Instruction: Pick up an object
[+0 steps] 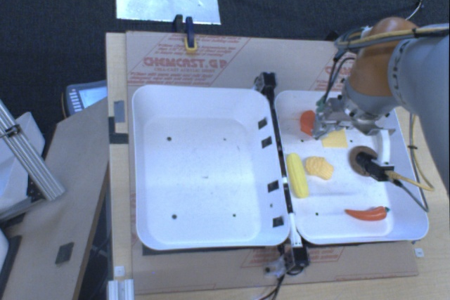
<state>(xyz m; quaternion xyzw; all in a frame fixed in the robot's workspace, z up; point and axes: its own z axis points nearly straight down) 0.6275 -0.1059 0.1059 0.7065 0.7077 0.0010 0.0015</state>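
A: Starting on the left, what is there?

B: The left bin [204, 172], a shallow tray of smooth white plastic with rounded corners and a few small dark dots on its floor. Black clips run down the seam where it meets the right bin [408, 221].

A: And across the seam?

B: At about nine o'clock in the right bin lies a corn cob [297, 175], long, yellow and glossy. Just beside it, toward the centre, sits a lumpy yellow-orange piece [319, 167] with a ridged surface. At eleven o'clock is a small orange-red item [307, 122], rounded, partly behind the gripper [327, 124]. A flat pale yellow block [335, 139] lies right under the wrist. At five o'clock rests a red chili pepper [366, 213], slim, curved and shiny.

A: Has anything been picked up?

B: I would judge not. Every item seems to rest on the bin floor, and I see nothing raised. The gripper is low at eleven o'clock, near the orange-red item and the pale block, so the grasp and lift remain.

A: Is the gripper wide or narrow?

B: I cannot tell; the grey arm [415, 74] and wrist hide that.
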